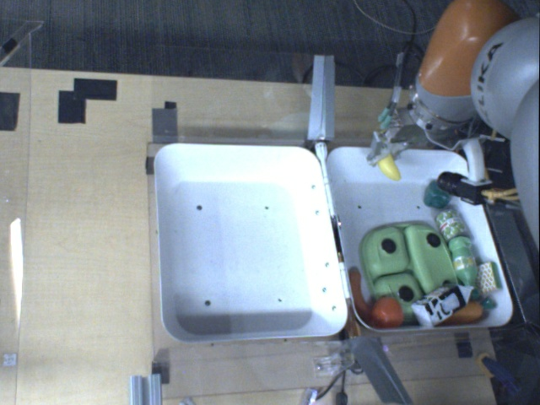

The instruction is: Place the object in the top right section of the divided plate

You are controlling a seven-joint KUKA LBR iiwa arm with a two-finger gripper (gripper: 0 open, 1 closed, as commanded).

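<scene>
While my claw (386,150) hangs over the far edge of the right bin (363,194), up near twelve o'clock of that bin, a small yellow object (389,169) sits right at its tips. The fingers pinch down toward it, and the yellow piece looks caught between them, though its lower end shows just beneath. Moving outward, at about five o'clock from my claw, the green divided plate (409,262) lies in the near half of the same bin. Around the plate's three o'clock side stand a teal item (436,196) and a green bottle (456,245); at its six o'clock edge lies a red tomato (387,311). Off at nine o'clock lies the left bin (245,239).
</scene>
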